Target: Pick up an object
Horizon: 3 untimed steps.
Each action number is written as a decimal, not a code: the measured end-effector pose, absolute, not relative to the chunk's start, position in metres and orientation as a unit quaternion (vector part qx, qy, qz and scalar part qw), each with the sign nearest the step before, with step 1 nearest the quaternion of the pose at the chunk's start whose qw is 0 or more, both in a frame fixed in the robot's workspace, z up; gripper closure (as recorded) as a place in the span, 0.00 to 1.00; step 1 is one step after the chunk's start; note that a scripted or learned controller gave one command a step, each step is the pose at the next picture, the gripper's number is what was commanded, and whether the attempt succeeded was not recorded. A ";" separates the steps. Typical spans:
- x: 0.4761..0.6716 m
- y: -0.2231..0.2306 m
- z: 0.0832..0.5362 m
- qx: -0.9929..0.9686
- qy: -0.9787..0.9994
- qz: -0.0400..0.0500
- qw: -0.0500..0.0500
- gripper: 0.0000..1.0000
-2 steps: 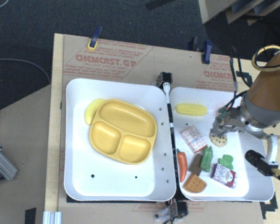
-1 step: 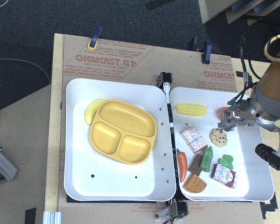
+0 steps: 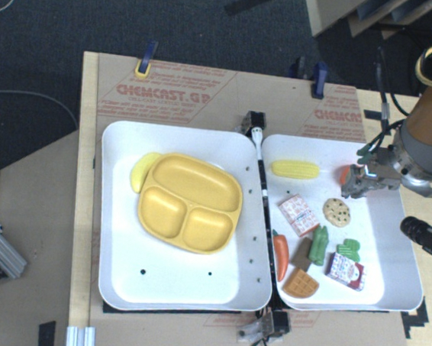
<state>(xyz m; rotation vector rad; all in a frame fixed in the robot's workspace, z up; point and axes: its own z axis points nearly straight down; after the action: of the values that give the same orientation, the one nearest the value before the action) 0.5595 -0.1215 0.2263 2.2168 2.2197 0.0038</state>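
The 2 white bins fill the frame's centre. The left bin (image 3: pixel 114 196) holds a yellow divided tray (image 3: pixel 190 202) lying over a banana (image 3: pixel 142 170), so that one is awkward to lift. The right bin (image 3: pixel 402 265) carries the small pickable toys: corn (image 3: pixel 295 169), cookie (image 3: pixel 337 213), carrot (image 3: pixel 280 256), waffle (image 3: pixel 301 284). The gripper (image 3: pixel 357 183) hangs at right of centre, just above the cookie, likely aiming there; I cannot tell how it is set.

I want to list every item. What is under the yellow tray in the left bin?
A yellow piece sticks out from under the yellow tray at its left edge. The tray covers the rest, so its shape stays unknown.
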 end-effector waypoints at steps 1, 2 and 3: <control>0.576 -0.067 0.236 0.705 0.710 0.002 0.001 1.00; 0.597 -0.017 0.236 0.705 0.709 0.002 0.001 1.00; 0.594 0.046 0.226 0.705 0.710 0.000 -0.002 1.00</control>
<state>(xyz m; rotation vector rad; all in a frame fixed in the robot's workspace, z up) 0.5935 0.0460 0.2257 2.2168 2.2322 -0.0001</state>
